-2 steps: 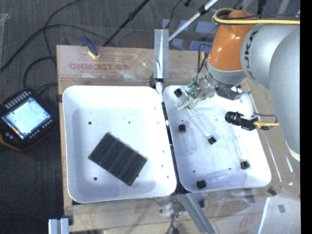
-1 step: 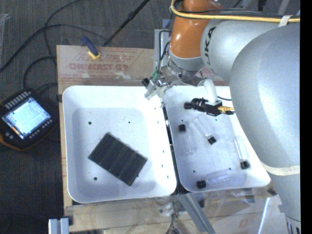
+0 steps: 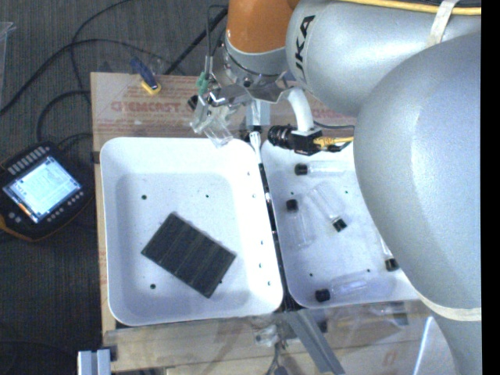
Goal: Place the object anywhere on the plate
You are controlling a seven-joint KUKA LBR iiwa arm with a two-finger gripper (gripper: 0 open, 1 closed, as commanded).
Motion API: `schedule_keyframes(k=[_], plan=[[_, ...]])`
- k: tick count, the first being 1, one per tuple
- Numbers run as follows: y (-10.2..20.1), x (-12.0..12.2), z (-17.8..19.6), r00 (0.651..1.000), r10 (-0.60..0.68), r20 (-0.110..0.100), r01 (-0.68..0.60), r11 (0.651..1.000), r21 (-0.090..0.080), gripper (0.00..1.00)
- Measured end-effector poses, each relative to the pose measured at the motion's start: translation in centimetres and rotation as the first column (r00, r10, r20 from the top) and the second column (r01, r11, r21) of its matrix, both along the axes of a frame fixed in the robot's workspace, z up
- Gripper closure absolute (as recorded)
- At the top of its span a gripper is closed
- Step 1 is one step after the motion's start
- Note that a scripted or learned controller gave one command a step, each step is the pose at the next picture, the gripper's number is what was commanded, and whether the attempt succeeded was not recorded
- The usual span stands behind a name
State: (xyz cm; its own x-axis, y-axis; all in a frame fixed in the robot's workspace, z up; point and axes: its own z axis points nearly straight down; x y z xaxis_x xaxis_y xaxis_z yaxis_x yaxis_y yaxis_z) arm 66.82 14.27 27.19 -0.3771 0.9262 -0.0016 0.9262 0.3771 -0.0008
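A dark, ribbed rectangular plate lies flat and turned at an angle in the left bin, near its front. My gripper hangs over the back rim of the left bin, close to the divide between the bins and well behind the plate. Its tip looks pale and translucent, and I cannot make out anything held in it. The right bin holds several small black pieces, such as one near the divide and another mid-bin. A clear object lies among them.
The arm's large grey body covers the right bin's right side. Another clear item rests near that bin's front. A teach pendant lies on the floor to the left. Cables run behind the bench.
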Motion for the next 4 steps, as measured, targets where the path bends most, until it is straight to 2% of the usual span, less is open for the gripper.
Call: schedule_keyframes(k=[1, 2, 3, 4], plan=[[7.8, -1.0, -0.4, 0.878, 0.479, 0.001, -0.479, 0.878, 0.002, 1.0], [8.3, -1.0, 2.3, 0.74, 0.672, 0.001, -0.672, 0.74, -0.001, 1.0], [9.0, -1.5, 13.7, 0.934, 0.358, 0.0, -0.358, 0.934, 0.0, 1.0], [9.0, -1.5, 14.6, 0.934, 0.358, 0.0, -0.358, 0.934, -0.005, 1.0]])
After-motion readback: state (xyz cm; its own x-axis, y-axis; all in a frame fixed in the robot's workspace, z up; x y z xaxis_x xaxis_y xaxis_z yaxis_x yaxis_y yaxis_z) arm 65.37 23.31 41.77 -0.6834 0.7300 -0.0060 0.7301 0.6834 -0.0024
